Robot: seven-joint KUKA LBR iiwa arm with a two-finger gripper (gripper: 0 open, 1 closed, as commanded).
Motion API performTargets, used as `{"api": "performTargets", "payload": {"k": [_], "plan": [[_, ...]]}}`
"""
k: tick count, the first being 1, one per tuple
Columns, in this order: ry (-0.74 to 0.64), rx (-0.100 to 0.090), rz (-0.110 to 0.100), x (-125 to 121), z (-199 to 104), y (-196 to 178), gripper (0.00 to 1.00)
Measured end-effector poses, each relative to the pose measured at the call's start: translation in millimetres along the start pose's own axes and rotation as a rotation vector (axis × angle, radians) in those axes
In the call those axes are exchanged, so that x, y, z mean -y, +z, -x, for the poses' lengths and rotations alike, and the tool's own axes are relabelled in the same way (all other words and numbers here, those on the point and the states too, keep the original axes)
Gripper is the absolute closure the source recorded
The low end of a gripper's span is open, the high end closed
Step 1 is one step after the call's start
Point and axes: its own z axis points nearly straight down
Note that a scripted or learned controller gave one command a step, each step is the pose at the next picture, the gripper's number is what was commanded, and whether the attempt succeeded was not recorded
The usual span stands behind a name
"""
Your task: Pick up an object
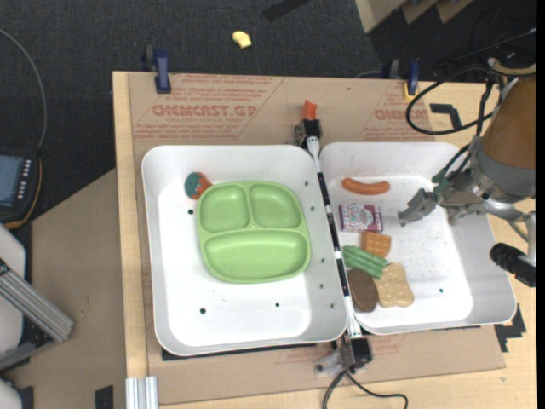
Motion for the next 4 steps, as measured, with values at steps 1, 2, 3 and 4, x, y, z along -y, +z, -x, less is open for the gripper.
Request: {"api": "performTargets", "payload": {"k": [1,2,3,4], "plan": [[-0.005,-0.003,-0.005,-8.0,-52.1,40.6,0.00],[0.001,-0.001,-0.006,-2.9,-42.7,111.6,0.00],[-0.003,0.003,0.010,-99.5,-36.2,106.4,0.00],[-0.002,0.002,0.004,-95.7,-36.2,96.6,1.00]]}}
